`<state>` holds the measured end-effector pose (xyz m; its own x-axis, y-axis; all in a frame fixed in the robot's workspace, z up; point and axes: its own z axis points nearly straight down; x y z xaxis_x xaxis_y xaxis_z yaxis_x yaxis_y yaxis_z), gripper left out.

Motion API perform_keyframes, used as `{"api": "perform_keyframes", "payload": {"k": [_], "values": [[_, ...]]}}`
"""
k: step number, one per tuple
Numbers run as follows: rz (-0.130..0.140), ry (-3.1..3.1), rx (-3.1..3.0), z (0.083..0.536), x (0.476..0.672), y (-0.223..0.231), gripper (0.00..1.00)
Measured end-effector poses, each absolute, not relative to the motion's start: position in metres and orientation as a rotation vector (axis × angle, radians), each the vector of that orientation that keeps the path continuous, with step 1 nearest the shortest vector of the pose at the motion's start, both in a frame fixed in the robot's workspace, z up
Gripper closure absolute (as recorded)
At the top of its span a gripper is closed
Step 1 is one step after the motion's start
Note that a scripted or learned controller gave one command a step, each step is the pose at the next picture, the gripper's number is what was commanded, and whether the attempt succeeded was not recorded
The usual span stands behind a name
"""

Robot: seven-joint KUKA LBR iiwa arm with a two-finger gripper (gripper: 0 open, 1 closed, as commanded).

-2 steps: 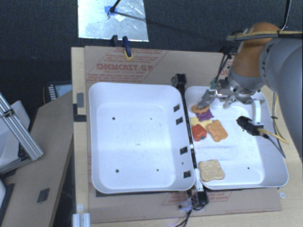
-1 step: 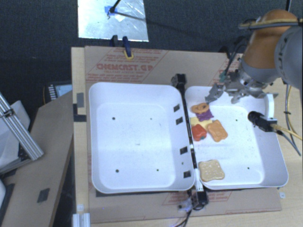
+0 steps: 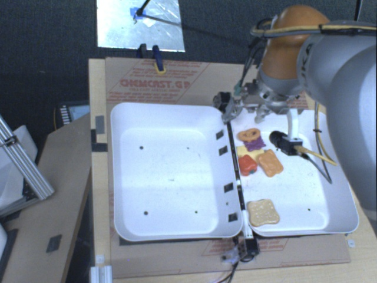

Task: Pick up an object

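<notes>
The right bin (image 3: 330,217) holds a few toy foods. An orange pretzel-shaped piece (image 3: 248,135) lies near its back left, with a purple piece (image 3: 255,145) just in front of it. A red piece (image 3: 247,165) and an orange-tan slab (image 3: 271,163) lie side by side at mid-left. Near the front left corner rests a pale toast slice (image 3: 263,212). My gripper (image 3: 259,113) hangs over the bin's back edge, just behind the pretzel piece, below the orange wrist band (image 3: 291,40). Nothing is seen held in it.
The left bin (image 3: 123,158) adjoins the right one along a ridge with black clips (image 3: 232,170). Both rest on a cardboard sheet (image 3: 159,81). A shiny foil square (image 3: 141,16) lies behind. The big grey arm (image 3: 347,87) overhangs the right bin's right side.
</notes>
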<state>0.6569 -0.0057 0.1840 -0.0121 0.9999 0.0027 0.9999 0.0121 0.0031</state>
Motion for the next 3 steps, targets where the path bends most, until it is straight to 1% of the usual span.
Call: {"api": "perform_keyframes", "payload": {"k": [1,2,3], "values": [[-0.003,2.222,2.222,0.194,0.596,-0.019,0.0],[0.004,2.222,2.218,0.205,0.6,-0.018,1.0],[0.006,2.226,2.214,0.243,0.603,0.002,1.0]]}}
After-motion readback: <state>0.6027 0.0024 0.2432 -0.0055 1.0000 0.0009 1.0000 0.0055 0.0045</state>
